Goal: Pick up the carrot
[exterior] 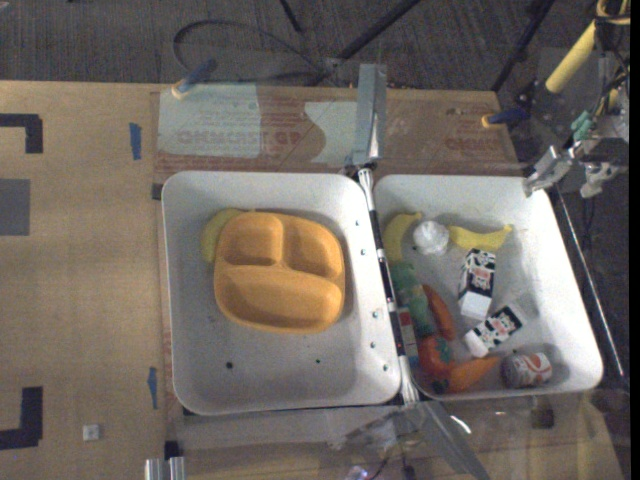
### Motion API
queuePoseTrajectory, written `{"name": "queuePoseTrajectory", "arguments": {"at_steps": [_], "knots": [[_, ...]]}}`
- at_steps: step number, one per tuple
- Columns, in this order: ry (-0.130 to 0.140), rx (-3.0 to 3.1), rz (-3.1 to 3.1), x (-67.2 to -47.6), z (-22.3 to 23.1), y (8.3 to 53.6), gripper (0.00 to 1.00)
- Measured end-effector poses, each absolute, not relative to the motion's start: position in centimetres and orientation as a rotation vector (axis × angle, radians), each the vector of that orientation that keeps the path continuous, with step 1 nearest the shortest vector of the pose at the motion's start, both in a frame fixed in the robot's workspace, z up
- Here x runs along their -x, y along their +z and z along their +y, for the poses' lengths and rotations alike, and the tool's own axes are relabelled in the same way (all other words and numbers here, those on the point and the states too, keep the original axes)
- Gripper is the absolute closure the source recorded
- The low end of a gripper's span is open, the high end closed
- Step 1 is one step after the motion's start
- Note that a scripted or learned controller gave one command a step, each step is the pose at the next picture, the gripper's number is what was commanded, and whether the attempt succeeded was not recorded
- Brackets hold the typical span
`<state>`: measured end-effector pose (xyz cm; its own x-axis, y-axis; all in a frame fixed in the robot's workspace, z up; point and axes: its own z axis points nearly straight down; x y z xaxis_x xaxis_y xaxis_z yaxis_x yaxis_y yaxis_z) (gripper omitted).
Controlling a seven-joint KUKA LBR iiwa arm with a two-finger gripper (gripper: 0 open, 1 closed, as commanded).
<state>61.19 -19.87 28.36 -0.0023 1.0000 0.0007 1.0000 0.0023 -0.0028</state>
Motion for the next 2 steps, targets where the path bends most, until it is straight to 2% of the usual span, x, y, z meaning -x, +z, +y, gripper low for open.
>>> {"name": "queuePoseTrajectory", "arguments": {"at_steps": [1,2], "knots": [[0.003,2.088,-2.343,-62.8,-13.5,14.4,0.00],[-0.002,1.820,-2.565,-66.8,-11.9,13.9,0.00]]}}
